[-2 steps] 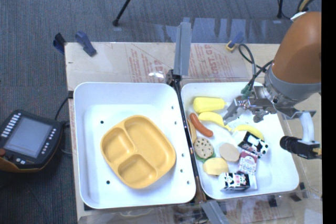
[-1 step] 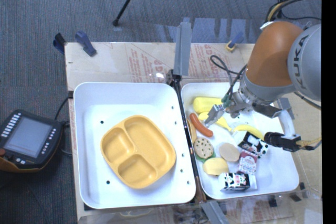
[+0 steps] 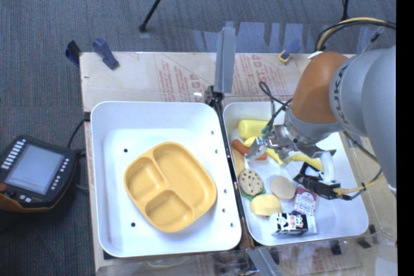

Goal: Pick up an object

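Nearest us, at the front of the right bin [image 3: 352, 220], sits a small black-and-white carton [image 3: 289, 223], with a pink-and-white packet [image 3: 305, 201] just behind it; neither is what we're on right now. Our end effector [image 3: 266, 147] is down in the back-left part of that bin, among the yellow pieces [image 3: 253, 128] and right beside an orange-red piece [image 3: 241, 147]. We can't tell how far it's open, and nothing is visibly held, so we treat the pick as not made yet. Candidate targets are all in the right bin: yellow pieces under and around the tool, the orange-red piece touching or nearly touching it on the left, a seeded round cookie [image 3: 250, 182] just in front, a tan oval [image 3: 282, 187] and a yellow lemon-like lump [image 3: 265, 205] further forward. The cluster under the tool is tight, so we should commit to one item, probably the orange-red piece or the nearest yellow one, centre on it, and close only once it's bracketed. Risk as we judge it: clipping two items at once, or nudging one against the bin's left wall [image 3: 228, 145]. Lift straight up and slow, then confirm something is actually in the grip before moving off. The arm [image 3: 362, 94] and its cables [image 3: 323, 187] hang over the bin's right half, so keep the lift clear of those. Left bin [image 3: 107, 139] carries a yellow divided plate [image 3: 169, 186]; it's well apart and irrelevant to this step. A pendant [image 3: 32, 171] sits off the bench [image 3: 149, 77] at far left.
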